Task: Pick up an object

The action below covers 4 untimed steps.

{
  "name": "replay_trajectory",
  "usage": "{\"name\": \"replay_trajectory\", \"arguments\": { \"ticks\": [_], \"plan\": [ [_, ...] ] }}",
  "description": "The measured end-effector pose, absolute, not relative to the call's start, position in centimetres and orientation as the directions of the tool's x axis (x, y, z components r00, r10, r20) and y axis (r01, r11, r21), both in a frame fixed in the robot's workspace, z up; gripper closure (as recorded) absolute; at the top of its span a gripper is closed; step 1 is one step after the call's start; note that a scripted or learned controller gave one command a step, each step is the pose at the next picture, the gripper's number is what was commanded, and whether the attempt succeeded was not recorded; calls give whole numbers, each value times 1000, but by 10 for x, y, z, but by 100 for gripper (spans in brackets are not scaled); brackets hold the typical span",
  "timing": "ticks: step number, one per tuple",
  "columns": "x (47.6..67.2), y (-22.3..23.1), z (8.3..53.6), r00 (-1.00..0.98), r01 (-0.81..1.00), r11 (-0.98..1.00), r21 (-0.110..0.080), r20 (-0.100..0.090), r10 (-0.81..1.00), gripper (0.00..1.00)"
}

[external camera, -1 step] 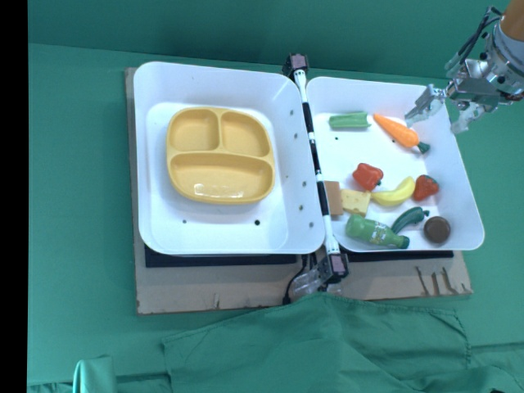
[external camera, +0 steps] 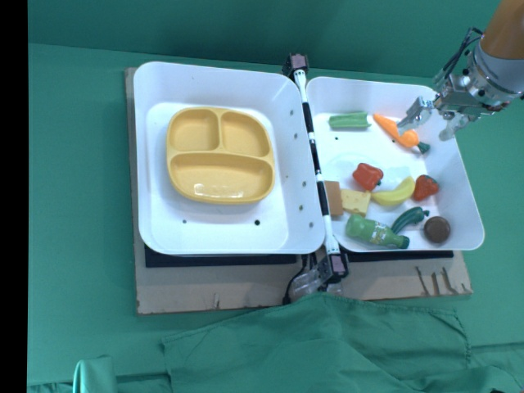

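Right bin (external camera: 467, 188), landmark for all entries:
- Arm: cut off at the frame's upper right corner; orange band partly seen; wrist slants down toward the bin's far right corner
- Gripper (external camera: 433, 120): above that corner; fingers apart, nothing between them
- Toy carrot (external camera: 396, 128): inside, far side, just beside the left finger
- Green pod (external camera: 350, 120): far left, type unclear
- Red pepper (external camera: 368, 175), banana (external camera: 395, 192), strawberry (external camera: 425, 187): centre
- Cheese wedge (external camera: 354, 201), green bottle (external camera: 374, 232) (label unreadable), brown round item (external camera: 436, 229): near side
- Yellow divided plate (external camera: 219, 155): in the neighbouring left bin (external camera: 155, 219)
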<state>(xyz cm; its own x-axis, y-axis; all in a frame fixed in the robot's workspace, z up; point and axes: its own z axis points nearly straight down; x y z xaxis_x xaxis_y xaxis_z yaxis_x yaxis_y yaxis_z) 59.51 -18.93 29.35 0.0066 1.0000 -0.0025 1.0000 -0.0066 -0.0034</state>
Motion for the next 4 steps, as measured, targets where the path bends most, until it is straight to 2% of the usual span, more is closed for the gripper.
{"name": "replay_trajectory", "arguments": {
  "ticks": [1, 2, 3, 4],
  "plan": [
    [582, -187, 191, 5, 1000, -5, -7, 0, 1000, 0],
    [668, -187, 183, -1, 1000, 1, 11, -5, 1000, 0],
    [666, -187, 184, 2, 1000, -2, 12, -5, 1000, 0],
    [674, -187, 184, 2, 1000, -2, 8, -4, 1000, 0]
  ]
}}
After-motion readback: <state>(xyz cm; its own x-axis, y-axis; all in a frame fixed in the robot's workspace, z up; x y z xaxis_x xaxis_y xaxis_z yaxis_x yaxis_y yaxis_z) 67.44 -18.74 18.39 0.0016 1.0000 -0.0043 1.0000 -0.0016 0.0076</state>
